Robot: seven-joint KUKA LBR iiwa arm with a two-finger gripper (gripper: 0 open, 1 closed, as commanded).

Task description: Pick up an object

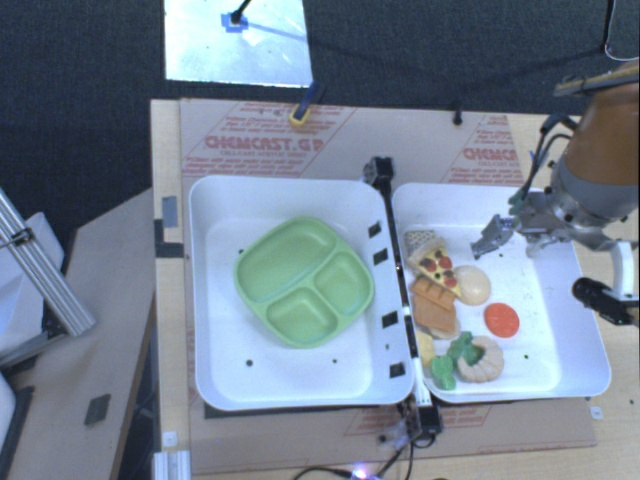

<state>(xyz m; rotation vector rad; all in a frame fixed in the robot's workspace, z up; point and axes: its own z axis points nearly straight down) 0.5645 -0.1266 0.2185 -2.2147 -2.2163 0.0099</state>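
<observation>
The right bin [570, 308] holds a cluster of toy foods along its left side: a pizza slice [436, 264], a brown bread piece [433, 306], a cream egg-shaped piece [472, 286], a red disc [502, 319], green broccoli [452, 356], a tan scalloped piece [483, 359] and a yellow piece [425, 346]. My gripper [517, 242] hangs over the bin's back half, up and to the right of the pizza slice. Its fingers stand spread apart with nothing between them; the left fingertip [490, 240] is nearest the food.
The left bin [215, 358] carries a light green divided plate [304, 281]. A black divider [392, 268] runs between the bins. The right half of the right bin shows bare white floor. A yellow clip [300, 115] lies at the bench's back.
</observation>
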